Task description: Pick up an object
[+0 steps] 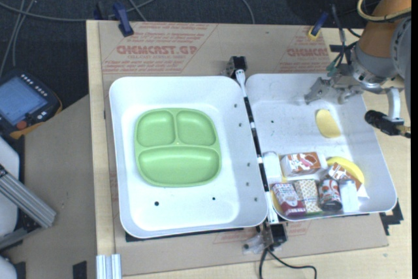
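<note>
1. In the camera view two shallow white bins stand side by side on a brown bench board: the left bin (124, 140) and the right bin (281, 108).
2. The left bin holds a light green divided plate (176, 147) with three compartments, two small ones at the far side and one long one at the near side. The plate lies flat, a little to the left of the middle of the bin.
3. The arm (385, 29) comes in from the right, grey with an orange band above the wrist. Its gripper (332, 89) is over the far part of the right bin, near the far wall.
4. The two grey fingers (313, 93) are spread wide apart, and nothing is between them.
5. Just in front of the gripper lies a small pale yellow oval object (328, 123), smooth and plain in colour, maybe a toy lemon or a sponge; I cannot tell which. It lies alone on the bin floor, apart from the fingers.
6. In the near right corner of the right bin there is a tight group of things: a small packet with red and white print (302, 164), a yellow banana (347, 169) beside it, and several small red and white printed packets (305, 198) touching each other along the near wall. The print is too small to read.
7. A black device with a blue screen (23, 104) lies to the left of the bench.
</note>
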Available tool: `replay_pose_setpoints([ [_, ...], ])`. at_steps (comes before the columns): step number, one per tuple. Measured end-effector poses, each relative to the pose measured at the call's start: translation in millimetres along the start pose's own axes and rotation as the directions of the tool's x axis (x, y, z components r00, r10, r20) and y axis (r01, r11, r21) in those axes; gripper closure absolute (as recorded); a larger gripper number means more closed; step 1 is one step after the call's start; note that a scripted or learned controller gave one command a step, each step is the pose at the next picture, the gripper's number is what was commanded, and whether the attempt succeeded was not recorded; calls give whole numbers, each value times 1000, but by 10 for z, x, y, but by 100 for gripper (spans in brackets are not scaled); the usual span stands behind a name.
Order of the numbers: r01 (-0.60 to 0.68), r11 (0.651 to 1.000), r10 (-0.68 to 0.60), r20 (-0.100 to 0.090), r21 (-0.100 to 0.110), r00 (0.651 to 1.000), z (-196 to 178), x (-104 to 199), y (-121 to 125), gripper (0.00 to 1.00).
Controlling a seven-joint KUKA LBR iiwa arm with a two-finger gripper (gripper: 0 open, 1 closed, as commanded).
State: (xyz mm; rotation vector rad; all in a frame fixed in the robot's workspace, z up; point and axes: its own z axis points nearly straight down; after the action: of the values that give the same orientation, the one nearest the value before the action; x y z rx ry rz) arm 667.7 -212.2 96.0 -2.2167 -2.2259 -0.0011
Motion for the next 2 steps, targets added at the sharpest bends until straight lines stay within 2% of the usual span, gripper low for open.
replay_pose_setpoints([
  [1,-1,1000,1,-6,1,1000,108,-45,-428,0],
  [2,-2,1000,2,-3,1,1000,107,-37,-593,0],
])
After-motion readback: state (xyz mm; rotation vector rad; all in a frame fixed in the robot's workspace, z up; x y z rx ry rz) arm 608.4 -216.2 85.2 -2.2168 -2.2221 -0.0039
